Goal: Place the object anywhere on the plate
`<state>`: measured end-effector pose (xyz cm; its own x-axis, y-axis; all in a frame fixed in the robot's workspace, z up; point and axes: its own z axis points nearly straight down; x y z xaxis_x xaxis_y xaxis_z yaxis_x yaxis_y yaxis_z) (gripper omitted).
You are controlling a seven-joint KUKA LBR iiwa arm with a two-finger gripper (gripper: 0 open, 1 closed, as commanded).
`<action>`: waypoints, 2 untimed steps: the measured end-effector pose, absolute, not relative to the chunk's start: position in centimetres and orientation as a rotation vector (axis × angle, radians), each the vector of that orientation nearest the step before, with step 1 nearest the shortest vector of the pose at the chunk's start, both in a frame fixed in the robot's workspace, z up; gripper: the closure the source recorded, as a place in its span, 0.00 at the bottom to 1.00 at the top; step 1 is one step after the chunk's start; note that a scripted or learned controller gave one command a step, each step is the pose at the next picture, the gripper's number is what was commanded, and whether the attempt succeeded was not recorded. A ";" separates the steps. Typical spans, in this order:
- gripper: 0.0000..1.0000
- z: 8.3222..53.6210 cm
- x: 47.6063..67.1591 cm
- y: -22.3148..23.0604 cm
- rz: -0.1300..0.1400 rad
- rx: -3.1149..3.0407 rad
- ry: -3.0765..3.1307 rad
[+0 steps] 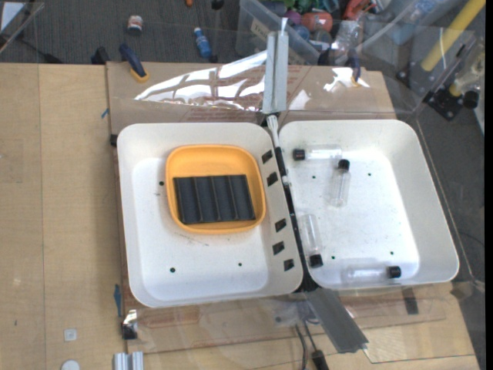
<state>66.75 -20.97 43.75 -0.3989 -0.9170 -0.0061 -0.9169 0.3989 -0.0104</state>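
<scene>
Left bin [146, 276]: white and shallow, with an orange plate [176, 164] in its upper middle. A black ribbed insert [214, 199] lies flat on the plate and covers most of its floor. It has four parallel ridges running up the frame.

Right bin [408, 206]: white, touching the left bin along a centre seam. It holds four clear tubes with black caps, all lying down and all well apart from the plate.
- Tube one [320, 153] is near the top and lies crosswise, cap to the left.
- Tube two [340, 185] is just below it and lies lengthwise, cap at the top.
- Tube three [310, 233] is beside the seam, cap at the lower end.
- Tube four [366, 271] is along the bottom wall, cap to the right.

Any labels on the tubes are too small to read, and no other writing is legible.

A row of small black tabs [280, 225] runs down the seam. A metal bar [276, 68] stands behind the bins, above the seam. A clear tub of coloured toys [323, 6] sits at top right on the dark floor. The bench [54, 206] is pale wood.

Gripper: how far open it is, and whether it has hold of anything, cannot be told here.
</scene>
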 end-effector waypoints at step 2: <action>1.00 43.7 66.8 -22.2 -0.009 -2.453 1.949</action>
<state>66.78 -22.18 43.67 0.2261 -0.9741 -0.0008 -0.9741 -0.2261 -0.0099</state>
